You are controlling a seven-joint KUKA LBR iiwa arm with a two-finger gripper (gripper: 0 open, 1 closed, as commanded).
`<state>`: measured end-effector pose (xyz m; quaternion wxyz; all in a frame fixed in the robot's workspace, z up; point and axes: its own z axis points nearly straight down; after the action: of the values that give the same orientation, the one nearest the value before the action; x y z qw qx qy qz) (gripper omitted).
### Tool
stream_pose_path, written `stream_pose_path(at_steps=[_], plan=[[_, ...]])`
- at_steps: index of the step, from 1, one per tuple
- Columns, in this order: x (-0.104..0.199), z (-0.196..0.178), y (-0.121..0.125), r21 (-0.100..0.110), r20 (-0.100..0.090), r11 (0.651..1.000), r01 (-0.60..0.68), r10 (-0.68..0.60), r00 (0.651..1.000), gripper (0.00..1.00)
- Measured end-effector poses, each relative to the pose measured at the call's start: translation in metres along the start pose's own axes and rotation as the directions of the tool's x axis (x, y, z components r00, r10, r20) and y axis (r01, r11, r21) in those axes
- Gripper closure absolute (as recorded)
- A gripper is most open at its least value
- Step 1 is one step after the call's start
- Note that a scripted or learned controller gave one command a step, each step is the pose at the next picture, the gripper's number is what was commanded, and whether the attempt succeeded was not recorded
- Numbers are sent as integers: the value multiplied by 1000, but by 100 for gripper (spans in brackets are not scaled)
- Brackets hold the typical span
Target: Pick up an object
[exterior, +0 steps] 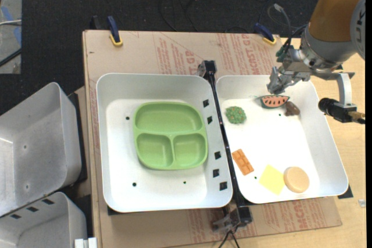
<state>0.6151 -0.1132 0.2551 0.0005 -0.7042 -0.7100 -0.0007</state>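
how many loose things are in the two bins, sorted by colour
green: 2, the divided tray in the left bin and the round leafy piece
red: 1, the watermelon slice
brown: 1, the small piece
orange: 1, the bar
yellow: 1, the square
tan: 1, the round disc
total: 7

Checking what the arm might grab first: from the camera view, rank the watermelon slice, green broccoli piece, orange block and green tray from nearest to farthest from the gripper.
1. watermelon slice, just below the gripper
2. broccoli piece, right bin's left side
3. orange block, near the divider
4. green tray, left bin
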Motion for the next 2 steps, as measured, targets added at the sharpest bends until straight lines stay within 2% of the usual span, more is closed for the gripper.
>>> stream_pose_path(at_steps=[1,2], plan=[[47,-2,-23,2,0,1000,-1,1,1000,100],[101,13,-33,3,0,1000,0,0,1000,100]])
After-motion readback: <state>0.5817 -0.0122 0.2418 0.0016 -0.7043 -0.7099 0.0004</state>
